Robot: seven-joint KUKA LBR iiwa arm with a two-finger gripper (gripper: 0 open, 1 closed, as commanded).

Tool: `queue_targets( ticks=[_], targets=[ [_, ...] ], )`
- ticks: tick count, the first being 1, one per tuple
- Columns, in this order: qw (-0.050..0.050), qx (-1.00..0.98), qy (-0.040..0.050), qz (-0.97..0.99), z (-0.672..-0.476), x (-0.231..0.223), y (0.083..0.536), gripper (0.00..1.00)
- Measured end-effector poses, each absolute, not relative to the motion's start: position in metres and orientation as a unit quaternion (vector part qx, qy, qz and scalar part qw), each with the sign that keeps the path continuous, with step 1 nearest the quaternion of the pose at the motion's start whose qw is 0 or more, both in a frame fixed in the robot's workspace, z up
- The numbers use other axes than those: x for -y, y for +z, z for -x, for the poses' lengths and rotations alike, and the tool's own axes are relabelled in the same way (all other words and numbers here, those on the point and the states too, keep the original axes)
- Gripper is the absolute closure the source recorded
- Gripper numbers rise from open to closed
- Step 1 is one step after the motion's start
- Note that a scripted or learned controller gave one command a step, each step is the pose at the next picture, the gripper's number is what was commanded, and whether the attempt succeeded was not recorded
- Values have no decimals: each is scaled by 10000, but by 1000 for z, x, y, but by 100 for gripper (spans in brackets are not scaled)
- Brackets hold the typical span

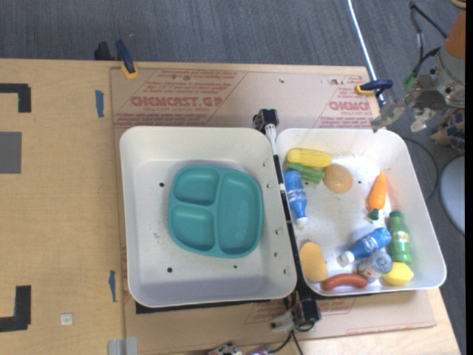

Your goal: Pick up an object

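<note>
The right bin (421, 198) holds several toy items: a yellow corn cob (309, 157), a clear bottle with a blue label (295, 194), a tan ball (338, 178), an orange carrot (378, 191), a green bottle (400, 237), a blue bottle (367, 244), a lemon (399, 274), a red sausage (341, 282) and a yellow piece (313, 261). My gripper (400, 120) hangs over the bin's far right corner, fingers spread open, with nothing between them. It stands well above and behind the carrot.
The left bin (140, 198) holds a teal divided plate (216, 210). Clamps (127, 59) (372, 87) grip the cardboard sheet at the back. A black bracket (266, 118) sits between the bins at the far side. A white cable (355, 21) runs across the floor.
</note>
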State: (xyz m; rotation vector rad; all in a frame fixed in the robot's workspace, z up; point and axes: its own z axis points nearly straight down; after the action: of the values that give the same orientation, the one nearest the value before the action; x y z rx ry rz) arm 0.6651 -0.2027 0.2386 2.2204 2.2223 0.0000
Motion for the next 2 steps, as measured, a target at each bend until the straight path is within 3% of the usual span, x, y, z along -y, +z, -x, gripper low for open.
queue_targets(
  ticks=[1,2],
  targets=[
    [-56,-6833,64,-7300,-642,211,103,0],
    [-30,-6826,67,-7308,-584,204,88,0]
  ],
)
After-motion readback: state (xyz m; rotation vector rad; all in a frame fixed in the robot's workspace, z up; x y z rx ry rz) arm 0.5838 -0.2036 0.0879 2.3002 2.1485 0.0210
